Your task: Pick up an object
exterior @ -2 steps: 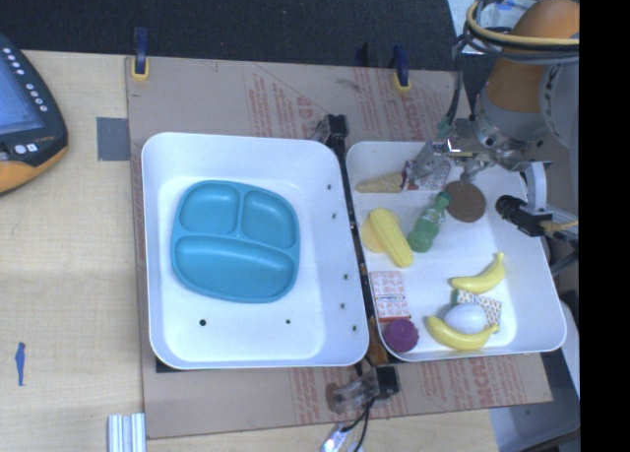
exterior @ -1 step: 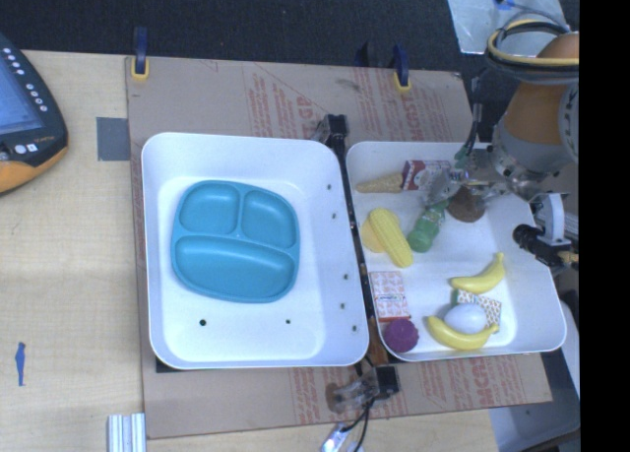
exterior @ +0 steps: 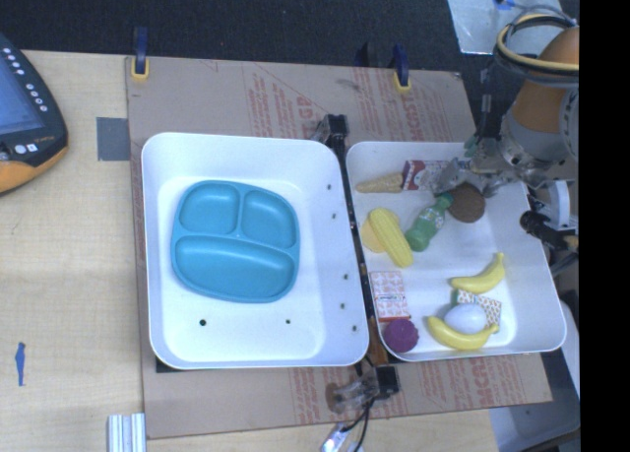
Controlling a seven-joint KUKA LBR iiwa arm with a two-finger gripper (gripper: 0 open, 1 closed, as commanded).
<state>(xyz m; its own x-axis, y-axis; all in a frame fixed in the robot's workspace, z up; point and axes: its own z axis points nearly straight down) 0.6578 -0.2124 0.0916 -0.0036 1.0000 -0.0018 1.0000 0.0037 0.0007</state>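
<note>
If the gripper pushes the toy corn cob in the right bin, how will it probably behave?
The corn cob looks rounded and elongated, so it may roll sideways. It seems a light plastic toy, likely stiff. The green bottle lies close beside it and could be nudged.

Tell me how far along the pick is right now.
Done: the gripper has reached the right bin's far end, right by the brown ball and green bottle. In hand: nothing visibly lifted; whether anything sits between the fingers can't be told. Left: grasp and raise an object. The corn and bananas lie untouched.
</note>
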